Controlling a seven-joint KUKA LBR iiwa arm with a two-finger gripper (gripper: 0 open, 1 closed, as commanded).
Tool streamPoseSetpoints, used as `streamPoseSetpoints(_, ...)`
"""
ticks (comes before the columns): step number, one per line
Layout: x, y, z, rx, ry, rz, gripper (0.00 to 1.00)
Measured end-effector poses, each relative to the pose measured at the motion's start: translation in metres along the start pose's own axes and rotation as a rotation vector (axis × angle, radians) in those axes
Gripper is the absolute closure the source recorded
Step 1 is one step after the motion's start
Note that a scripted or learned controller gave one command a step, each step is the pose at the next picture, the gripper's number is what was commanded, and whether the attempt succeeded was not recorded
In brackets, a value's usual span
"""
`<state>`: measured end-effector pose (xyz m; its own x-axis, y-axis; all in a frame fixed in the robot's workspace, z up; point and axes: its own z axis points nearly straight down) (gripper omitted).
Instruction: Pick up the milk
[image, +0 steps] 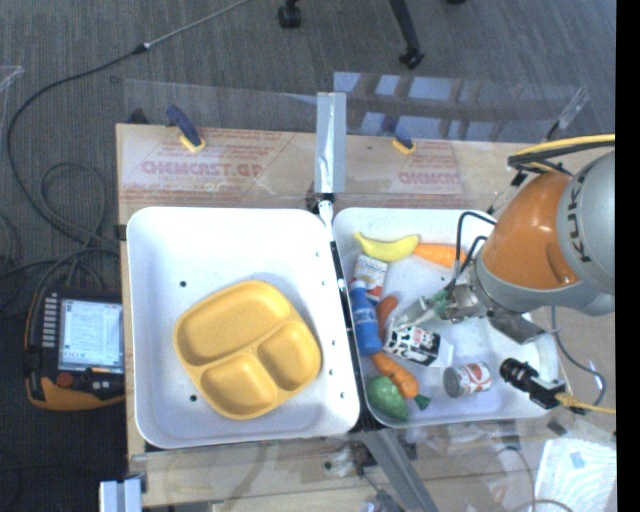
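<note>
One fixed camera is hanging above the bench (230, 165), looking down at a slant, taking in both white bins (160, 300) from fairly far, with the arm (545, 245) coming in from the right.

Grey arm (590, 215), orange band

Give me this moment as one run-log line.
task: pick up milk | gripper: over right bin, just above-right of milk carton | grasp: none seen | milk: lying in bin beside can | left bin: yellow tray
</note>
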<state>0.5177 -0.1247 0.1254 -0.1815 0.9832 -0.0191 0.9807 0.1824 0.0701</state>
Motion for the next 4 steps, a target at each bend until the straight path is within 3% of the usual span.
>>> streamPoseSetpoints(2, 0.0161, 0.002, 0.0146, 0.015, -0.007, 0.048, 0.0)
streamPoseSetpoints(3, 0.0157, -0.0064, 0.0141, -0.001, -0.008, 0.071, 0.0)
streamPoseSetpoints(4, 0.0182, -0.0045, 0.0146, 0.01, -0.007, 0.138, 0.0)
